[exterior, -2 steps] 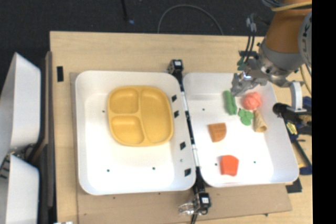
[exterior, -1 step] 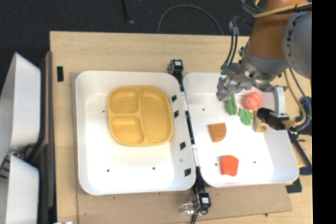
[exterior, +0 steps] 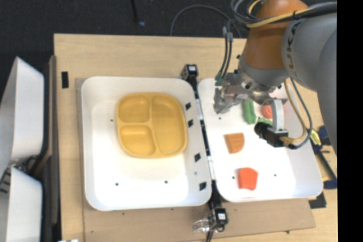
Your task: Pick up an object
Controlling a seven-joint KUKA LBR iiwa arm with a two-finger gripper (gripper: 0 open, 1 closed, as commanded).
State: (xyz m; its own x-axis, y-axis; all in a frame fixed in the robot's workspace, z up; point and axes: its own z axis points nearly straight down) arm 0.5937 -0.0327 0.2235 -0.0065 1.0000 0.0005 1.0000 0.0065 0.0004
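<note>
The arm's gripper (exterior: 226, 100) is hanging low over the far left part of the right bin (exterior: 295, 181), and whether it is gripping anything cannot be told. A green piece (exterior: 248, 111) is lying just beside it. An orange wedge (exterior: 235, 142) and a red-orange block (exterior: 247, 178) are lying nearer the front. A yellow divided tray (exterior: 151, 124) is sitting in the left bin (exterior: 99, 178).

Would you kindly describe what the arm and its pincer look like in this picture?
The arm is smooth grey with a rounded orange band above the wrist. Thin grey cables loop over the band. The pincer is a compact grey metal unit with dark wiring.
</note>
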